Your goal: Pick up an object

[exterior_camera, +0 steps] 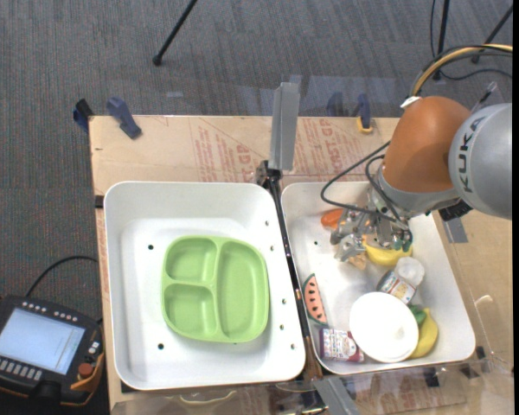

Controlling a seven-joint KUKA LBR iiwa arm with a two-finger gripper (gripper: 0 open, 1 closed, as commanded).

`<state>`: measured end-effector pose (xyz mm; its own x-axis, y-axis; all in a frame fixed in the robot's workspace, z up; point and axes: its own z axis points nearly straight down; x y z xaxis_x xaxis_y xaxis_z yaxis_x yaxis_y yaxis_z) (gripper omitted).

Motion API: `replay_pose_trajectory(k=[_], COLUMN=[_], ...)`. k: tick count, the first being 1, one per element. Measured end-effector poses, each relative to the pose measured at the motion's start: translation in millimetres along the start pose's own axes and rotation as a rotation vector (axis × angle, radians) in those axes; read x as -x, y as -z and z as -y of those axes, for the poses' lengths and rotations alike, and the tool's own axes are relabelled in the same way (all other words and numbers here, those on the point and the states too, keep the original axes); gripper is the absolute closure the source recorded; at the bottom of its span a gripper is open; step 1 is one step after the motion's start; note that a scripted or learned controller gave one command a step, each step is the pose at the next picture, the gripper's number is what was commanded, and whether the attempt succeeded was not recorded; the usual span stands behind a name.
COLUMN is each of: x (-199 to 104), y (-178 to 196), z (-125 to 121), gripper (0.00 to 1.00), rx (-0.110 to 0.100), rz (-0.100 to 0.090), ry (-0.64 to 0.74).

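The right bin [298,232] holds several objects. My gripper [356,240] is down among them near the bin's back, just above a yellow banana [386,254] and beside an orange piece [330,218]. In front of those lie a small white bottle [401,279], a white bowl [383,327], a watermelon slice [313,298] and a pink packet [337,344]. A second banana [428,337] and a green item [418,316] peek out from behind the bowl. The wrist hides what is under the gripper.
The left bin [130,232] contains a green divided plate [214,289]. A grey upright post [285,132] stands behind the divider between the bins. A teach pendant [39,344] lies on the floor at the lower left. Cables loop around the arm at the right.
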<state>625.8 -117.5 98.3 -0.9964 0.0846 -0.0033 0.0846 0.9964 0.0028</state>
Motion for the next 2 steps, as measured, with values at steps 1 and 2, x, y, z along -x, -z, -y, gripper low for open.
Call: replay_pose_trajectory(k=[1, 2], x=[7.4, 7.6], y=[-10.6, -10.2], z=[-7.1, -7.4], gripper=[1.00, 0.00], rx=[-0.003, -0.003], rz=[-0.001, 0.000], ry=[-0.395, -0.393])
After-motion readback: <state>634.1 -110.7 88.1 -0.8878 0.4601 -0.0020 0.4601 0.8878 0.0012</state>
